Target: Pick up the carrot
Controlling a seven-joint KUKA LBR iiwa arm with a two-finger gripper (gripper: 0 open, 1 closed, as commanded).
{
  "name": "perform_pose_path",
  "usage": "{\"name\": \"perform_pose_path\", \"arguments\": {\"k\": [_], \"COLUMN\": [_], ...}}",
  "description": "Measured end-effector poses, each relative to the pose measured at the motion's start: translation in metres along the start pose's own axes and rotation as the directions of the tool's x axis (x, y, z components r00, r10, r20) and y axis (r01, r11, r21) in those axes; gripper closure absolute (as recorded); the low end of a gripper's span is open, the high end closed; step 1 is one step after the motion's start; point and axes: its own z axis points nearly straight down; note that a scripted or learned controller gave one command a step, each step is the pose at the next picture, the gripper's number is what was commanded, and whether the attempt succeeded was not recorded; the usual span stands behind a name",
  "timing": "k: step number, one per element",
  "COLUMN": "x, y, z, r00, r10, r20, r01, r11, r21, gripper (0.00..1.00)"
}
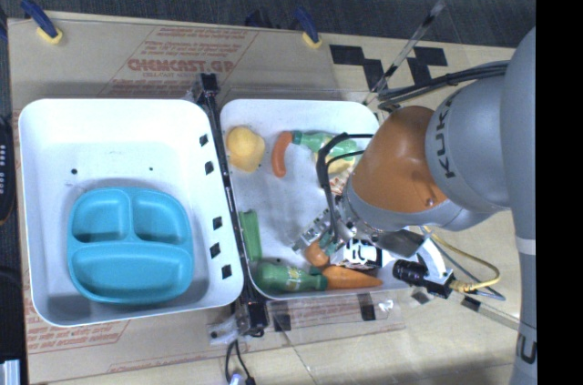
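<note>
carrot point(351, 278) looks stiff, light and kinda slick, so pinch mid-length; can't tell if the hand point(321, 239) is spread or pinching

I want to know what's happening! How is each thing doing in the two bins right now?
Carrot: lying flat at the right bin's near edge, under the gripper.
Blue tray: right side up in the left bin.
Yellow fruit: resting at the right bin's far side.
Green bottle: lying on its side.
</note>
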Motion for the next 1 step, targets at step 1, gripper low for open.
{"name": "perform_pose_path", "arguments": {"k": [1], "x": [0.0563], "y": [0.0483], "z": [-0.0906], "r00": [0.936], "r10": [0.352], "r20": [-0.001], "r01": [-0.352], "r11": [0.936], "r21": [-0.003], "gripper": [1.00]}}
